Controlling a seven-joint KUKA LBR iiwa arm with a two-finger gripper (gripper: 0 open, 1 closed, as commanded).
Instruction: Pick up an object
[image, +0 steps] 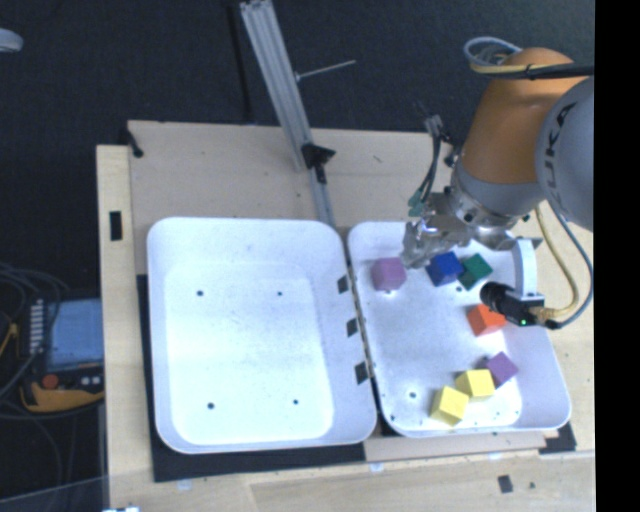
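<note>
Arm (520, 130) is reaching in from the right, orange band showing above the wrist, gripper (420, 243) hanging over the far end of the right bin (400, 400). Jaws – can't tell if open or closed from this angle, nothing seen between them. Pink block (388, 274) is sitting just below-left of the gripper, v. close, touching or not I can't tell. Blue block (443, 268) is lying just right of the gripper, green block (474, 270) right beside the blue one on its far side from the gripper. Orange block (486, 320) is resting further toward the near end, right of the gripper, partly under a black fitting (505, 300) w/ a green light. Purple block (502, 367) and two yellow blocks (477, 383) (450, 404) are clustering at the bin's near end, well apart from the gripper. Left bin (250, 420) is sitting alongside, left of the gripper
</note>
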